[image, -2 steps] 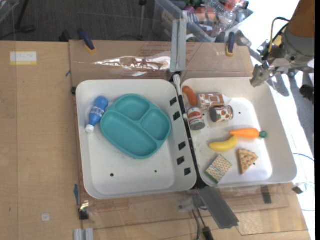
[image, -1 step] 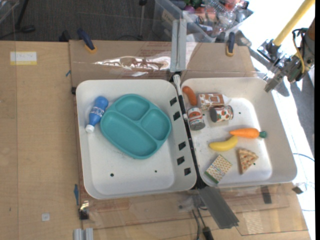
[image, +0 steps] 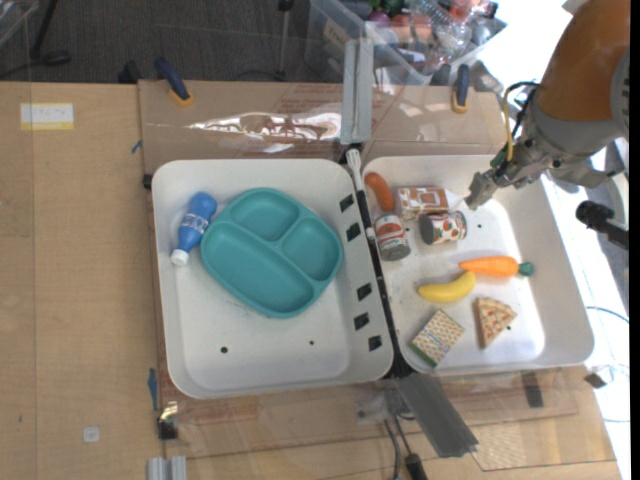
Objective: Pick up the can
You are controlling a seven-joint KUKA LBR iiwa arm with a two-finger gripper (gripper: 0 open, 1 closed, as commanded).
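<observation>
A grey KUKA arm with an orange band reaches in from the upper right of the frame, its gripper (image: 479, 190) poised over the upper part of the right bin (image: 560, 298); whether the jaws are apart or together cannot be told from this angle, and nothing is seen between them. Just left of and below the gripper tip, a can (image: 443, 228) lies on its side near the top centre of the right bin, dark end facing left. A second, red-labelled can (image: 390, 237) stands just beside it to the left, close to the divider between the bins. Above the two cans sits a small brown-and-white box (image: 422, 201), with a sausage (image: 378, 190) at its left against the bin's upper-left corner. Lower in the same bin lie a toy carrot (image: 492, 266), a banana (image: 447, 287) just below and left of it, a wedge of pizza (image: 494, 319) and a patterned cracker box (image: 437, 336) near the bottom edge. The left bin (image: 250, 363) holds a teal divided plate (image: 271, 251) at its centre, with a blue-and-white bottle (image: 192, 227) lying tilted at the plate's upper-left edge. A clear tub of assorted items (image: 410, 8) stands beyond the bins at top centre.
</observation>
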